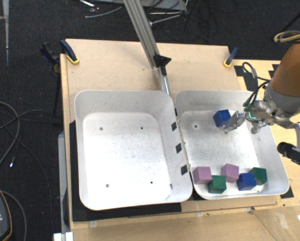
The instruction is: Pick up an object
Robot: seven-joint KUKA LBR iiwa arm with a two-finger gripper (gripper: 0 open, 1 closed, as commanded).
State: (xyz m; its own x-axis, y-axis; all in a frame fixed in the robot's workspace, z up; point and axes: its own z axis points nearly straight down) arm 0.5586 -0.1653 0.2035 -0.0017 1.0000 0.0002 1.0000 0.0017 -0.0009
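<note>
So the gripper point(239, 120) is down in the right bin point(230, 97), coming in from the arm point(290, 79) side, and there's a blue cube point(221, 117) sitting right against its fingertip end. Can't tell if the cube is actually between the fingers or just nudged up beside them — too small and blurry from this angle, so I also can't tell whether the claw is apart or closed. Taking that blue cube as the landmark: it's alone in the upper half of the bin, and everything else sits well below it along the near wall — a pink cube point(202, 174), a green cube point(217, 184), a second pink cube point(230, 171), another blue cube point(246, 180) and a dark green cube point(259, 175), all bunched up. The left bin point(85, 134) is way off to the left of it, across the divider. What could go wrong imo: if the fingers only catch a corner or an edge, the cube probably twists out or skids away on the slick bin floor as they close. If it's just beside the fingers rather than between them, the arm lifts w/ nothing. A weak pinch could also drop it partway up — then it bounces toward the cluster below.
</note>
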